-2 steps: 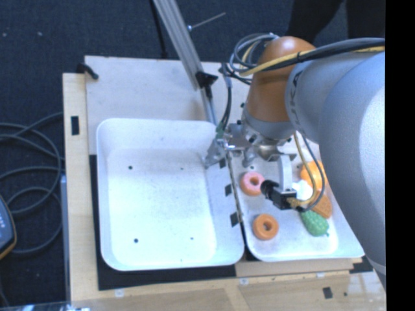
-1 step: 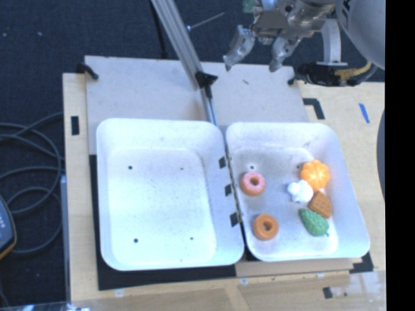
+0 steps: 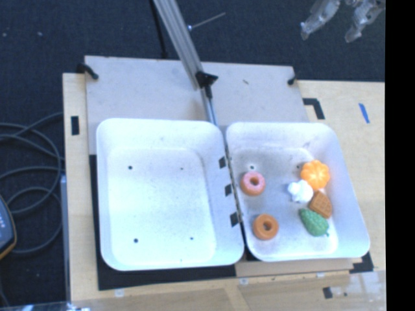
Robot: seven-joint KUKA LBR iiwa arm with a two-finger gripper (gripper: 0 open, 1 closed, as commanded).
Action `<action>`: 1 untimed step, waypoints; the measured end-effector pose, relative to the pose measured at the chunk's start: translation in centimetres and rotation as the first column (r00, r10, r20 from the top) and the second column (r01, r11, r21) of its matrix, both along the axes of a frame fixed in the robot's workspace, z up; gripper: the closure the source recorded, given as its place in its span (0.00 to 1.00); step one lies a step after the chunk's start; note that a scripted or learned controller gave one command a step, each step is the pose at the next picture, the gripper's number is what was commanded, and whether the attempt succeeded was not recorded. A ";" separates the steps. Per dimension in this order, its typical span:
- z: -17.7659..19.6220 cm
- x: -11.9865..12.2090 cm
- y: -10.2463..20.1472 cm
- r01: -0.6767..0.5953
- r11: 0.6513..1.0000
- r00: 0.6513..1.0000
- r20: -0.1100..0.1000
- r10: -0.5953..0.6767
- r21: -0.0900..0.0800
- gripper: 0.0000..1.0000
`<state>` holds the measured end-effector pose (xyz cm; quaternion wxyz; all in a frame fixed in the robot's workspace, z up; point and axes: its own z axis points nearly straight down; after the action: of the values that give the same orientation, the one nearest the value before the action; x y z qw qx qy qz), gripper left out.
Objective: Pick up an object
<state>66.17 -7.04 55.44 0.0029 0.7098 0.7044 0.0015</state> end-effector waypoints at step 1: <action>0.7 0.1 0.4 -0.006 1.000 1.000 -0.005 0.006 0.000 1.00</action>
<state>66.28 -6.65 56.16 0.0011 0.7076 0.7066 0.0000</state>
